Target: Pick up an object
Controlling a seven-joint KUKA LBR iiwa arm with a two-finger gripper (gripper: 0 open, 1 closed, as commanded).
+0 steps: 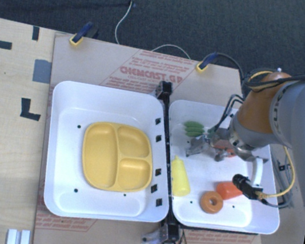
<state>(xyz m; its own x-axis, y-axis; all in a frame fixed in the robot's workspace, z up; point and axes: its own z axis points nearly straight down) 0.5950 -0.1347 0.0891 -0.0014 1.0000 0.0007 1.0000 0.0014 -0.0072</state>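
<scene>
My gripper (206, 148) hangs low over the back half of the right bin (257, 223), just below and right of a green object (193, 128). A yellow object (180, 176) lies along the bin's left wall. A brown ring-shaped doughnut (211, 202) rests near the front, with an orange block (228, 190) just behind it to the right. Nothing shows as held by the gripper.
The left bin (64, 132) holds a yellow divided plate (116, 156). A black divider (162, 143) runs between the two bins. The grey arm with its orange band (262, 108) covers the right bin's back right corner, and a black cable (257, 191) loops beside the orange block.
</scene>
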